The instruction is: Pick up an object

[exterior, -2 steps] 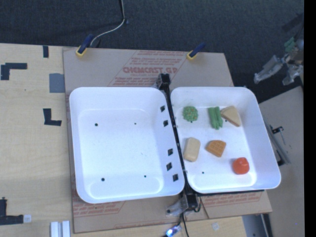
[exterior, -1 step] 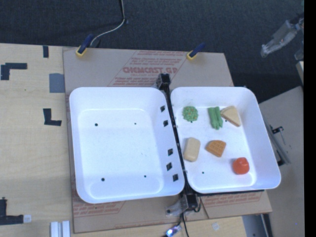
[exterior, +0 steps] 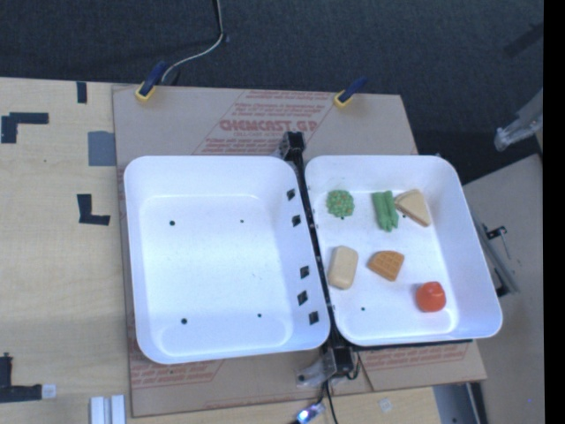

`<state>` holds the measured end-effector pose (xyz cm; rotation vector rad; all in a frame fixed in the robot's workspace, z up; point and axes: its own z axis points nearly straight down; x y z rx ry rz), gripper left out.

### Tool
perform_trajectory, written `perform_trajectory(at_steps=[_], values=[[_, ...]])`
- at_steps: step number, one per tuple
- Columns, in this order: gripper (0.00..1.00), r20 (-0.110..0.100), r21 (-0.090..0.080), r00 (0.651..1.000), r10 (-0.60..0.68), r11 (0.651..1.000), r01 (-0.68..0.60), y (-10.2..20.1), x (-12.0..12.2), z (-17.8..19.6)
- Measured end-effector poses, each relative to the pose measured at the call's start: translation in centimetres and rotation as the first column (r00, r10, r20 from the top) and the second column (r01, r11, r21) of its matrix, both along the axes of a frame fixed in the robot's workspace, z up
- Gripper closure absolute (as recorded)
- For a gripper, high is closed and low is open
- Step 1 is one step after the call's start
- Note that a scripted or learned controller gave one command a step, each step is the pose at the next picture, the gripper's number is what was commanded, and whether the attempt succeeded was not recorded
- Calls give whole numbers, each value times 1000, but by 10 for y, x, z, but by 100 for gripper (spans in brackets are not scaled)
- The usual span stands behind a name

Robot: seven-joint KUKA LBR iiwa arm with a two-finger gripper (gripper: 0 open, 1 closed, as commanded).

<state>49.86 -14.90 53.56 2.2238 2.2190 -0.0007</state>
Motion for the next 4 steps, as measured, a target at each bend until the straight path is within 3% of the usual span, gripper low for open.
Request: perform_trajectory(at_steps=[1,2,3,4], values=[[100,1,-1,1000,2,1000,-2,1,3,10],[100,-9,0,1000,-3,1000,3,-61,15,-77],[100,-13,3,1000,1,1000,-1,-75,34,-201],[100,-9,3,1000,4,1000,-4,-73,68,-287]])
